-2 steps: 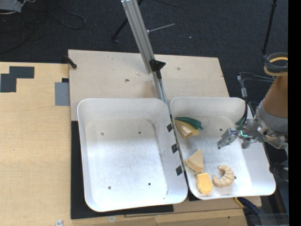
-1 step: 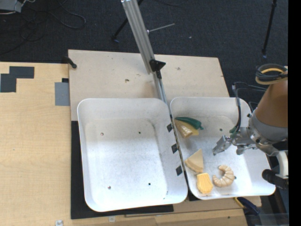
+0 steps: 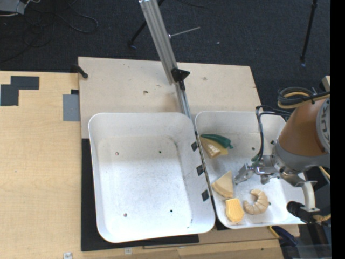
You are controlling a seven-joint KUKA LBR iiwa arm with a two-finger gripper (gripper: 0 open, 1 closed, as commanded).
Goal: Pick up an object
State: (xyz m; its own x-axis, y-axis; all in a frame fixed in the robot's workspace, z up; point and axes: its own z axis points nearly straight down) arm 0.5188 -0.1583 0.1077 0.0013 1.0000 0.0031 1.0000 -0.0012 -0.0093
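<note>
In the right bin (image 3: 240, 124), gripper (image 3: 243, 175) just beside cheese wedge (image 3: 224, 186), near the divider

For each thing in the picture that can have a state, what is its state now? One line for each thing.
Gripper: low over the right bin, holding nothing.
Right bin: upright, holds four items.
Left bin: upright on the bench.
Green and tan piece: lying by the right bin's left wall.
Pale wedge: lying flat, just left of the gripper.
Yellow block: lying near the front rim.
Croissant-shaped piece: lying beside the yellow block.
</note>
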